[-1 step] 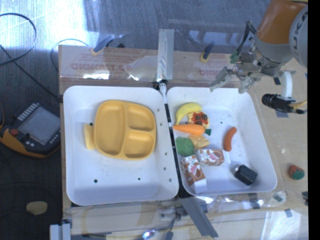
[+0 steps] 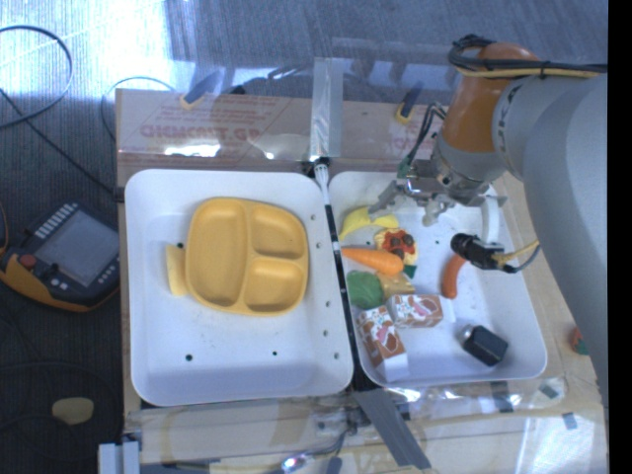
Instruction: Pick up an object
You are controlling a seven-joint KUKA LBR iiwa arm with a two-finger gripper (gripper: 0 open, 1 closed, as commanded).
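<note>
Over the right bin's (image 2: 513, 358) far edge, the gripper (image 2: 434, 200) is hovering, fingers spread and holding nothing, the carrot (image 2: 373, 260) lying crosswise just nearer.

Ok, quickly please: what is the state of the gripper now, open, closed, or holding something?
Gripper: open, holding nothing, above the far end of the right bin near the toy banana.

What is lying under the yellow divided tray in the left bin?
A pale yellow flat piece sticks out from under the yellow divided tray at its left edge. The rest of it is covered, so I cannot identify it.
</note>
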